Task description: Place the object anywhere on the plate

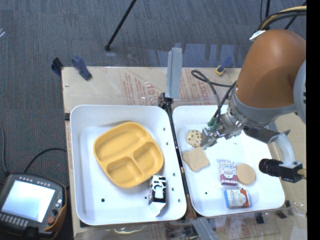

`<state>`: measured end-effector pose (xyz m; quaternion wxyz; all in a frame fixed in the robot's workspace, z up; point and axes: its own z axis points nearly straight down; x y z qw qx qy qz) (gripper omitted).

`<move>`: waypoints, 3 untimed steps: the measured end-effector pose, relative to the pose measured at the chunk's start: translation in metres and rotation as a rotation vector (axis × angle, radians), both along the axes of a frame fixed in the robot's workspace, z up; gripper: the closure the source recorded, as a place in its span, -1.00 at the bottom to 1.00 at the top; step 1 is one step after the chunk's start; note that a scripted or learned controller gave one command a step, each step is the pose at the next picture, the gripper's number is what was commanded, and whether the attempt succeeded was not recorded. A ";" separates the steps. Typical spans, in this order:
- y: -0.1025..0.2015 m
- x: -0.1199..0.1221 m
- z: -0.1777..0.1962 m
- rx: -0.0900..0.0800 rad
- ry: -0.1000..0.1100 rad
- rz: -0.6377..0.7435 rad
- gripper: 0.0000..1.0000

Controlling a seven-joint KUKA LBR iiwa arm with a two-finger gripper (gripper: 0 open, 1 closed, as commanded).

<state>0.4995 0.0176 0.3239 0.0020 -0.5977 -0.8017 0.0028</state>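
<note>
The tool (207, 138) hangs low over the right bin (270, 196), near its left wall, at the end of the grey arm with its orange band (272, 69). Whether its fingers are apart or together cannot be told from this slant, and nothing can be made out between them. Just beside the tool, on its left, lies a round chocolate-chip cookie (193, 137). Just below the tool lies a tan cracker (195, 159), its upper edge close to the cookie. Farther down and to the right lie a small red-and-white carton (227, 172) with a round tan biscuit (245, 174) touching its right side, and beneath them a blue-and-orange packet (236, 198). Well to the left of the tool, across the divide, the left bin (82, 134) holds the yellow plate (128, 154), three-sectioned. A black-and-white carton (158, 189) lies just off the plate's lower right corner.
</note>
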 end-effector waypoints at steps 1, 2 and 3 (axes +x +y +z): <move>-0.062 -0.027 -0.142 0.001 0.009 -0.101 1.00; 0.017 0.039 -0.080 0.002 -0.004 -0.122 1.00; -0.073 -0.023 -0.030 0.000 -0.004 -0.078 1.00</move>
